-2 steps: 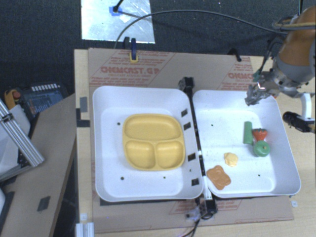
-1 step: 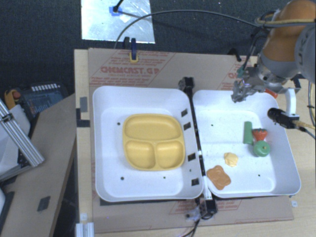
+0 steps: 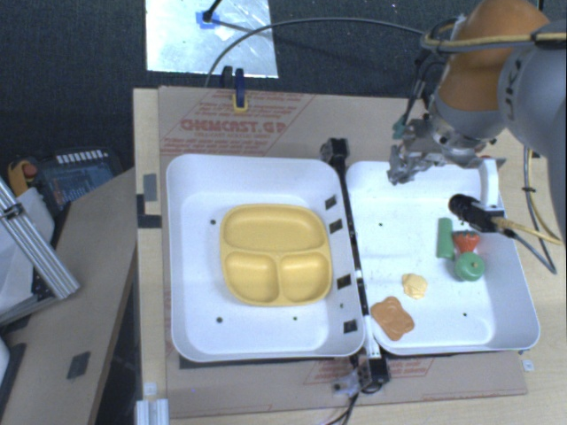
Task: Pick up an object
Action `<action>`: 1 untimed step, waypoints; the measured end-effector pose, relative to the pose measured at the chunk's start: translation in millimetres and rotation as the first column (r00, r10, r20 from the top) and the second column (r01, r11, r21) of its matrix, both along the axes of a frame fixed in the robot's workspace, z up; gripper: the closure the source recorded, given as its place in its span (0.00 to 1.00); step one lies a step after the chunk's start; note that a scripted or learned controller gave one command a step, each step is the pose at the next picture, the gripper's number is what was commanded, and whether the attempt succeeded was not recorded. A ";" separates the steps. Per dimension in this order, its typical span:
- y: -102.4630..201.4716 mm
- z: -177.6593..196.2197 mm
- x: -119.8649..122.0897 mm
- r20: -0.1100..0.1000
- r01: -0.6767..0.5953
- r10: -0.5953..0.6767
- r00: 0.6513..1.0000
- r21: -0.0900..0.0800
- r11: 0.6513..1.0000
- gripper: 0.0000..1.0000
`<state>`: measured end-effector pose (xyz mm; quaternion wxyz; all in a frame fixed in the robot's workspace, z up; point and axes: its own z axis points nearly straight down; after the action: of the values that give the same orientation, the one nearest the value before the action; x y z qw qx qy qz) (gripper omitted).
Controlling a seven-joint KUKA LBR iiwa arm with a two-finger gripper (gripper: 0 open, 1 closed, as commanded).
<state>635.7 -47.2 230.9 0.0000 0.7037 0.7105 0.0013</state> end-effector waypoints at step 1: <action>60.3 -9.4 7.2 0.001 -0.001 0.001 1.000 0.001 1.000 1.00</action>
<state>642.9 13.2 221.5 0.0000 0.7034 0.7108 0.0016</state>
